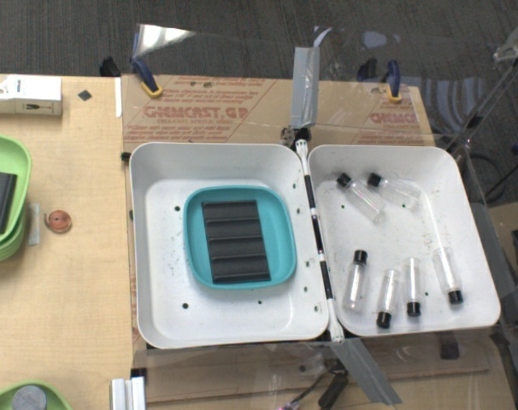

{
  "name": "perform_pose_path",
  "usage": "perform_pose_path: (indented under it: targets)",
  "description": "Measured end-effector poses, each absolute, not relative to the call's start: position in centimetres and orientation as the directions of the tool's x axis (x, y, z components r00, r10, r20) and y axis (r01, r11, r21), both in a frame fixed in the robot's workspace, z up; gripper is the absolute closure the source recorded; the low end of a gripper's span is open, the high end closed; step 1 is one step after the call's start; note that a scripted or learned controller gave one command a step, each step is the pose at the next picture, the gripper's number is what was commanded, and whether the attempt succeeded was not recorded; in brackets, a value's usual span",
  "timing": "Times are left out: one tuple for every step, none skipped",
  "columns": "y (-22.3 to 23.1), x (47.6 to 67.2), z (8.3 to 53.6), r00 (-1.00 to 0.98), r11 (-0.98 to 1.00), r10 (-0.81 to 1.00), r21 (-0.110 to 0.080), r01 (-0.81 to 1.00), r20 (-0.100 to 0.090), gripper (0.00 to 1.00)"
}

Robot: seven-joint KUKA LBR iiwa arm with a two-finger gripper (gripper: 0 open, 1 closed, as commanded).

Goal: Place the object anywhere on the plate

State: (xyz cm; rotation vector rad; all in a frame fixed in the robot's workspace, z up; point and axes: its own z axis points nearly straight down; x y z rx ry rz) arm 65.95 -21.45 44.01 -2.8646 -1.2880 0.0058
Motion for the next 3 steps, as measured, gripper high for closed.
perform_pose_path:
  targets:
    - [-21.45, 65.95, 44.01, 0.664, -0.664, 0.748, -0.002, 0.748, -0.003, 0.00]
    - [-21.45, 65.95, 44.01, 0.664, -0.664, 0.748, -0.002, 0.748, -0.003, 0.00]
    - [-21.45, 65.95, 44.01, 0.664, -0.664, 0.748, -0.002, 0.748, -0.003, 0.00]
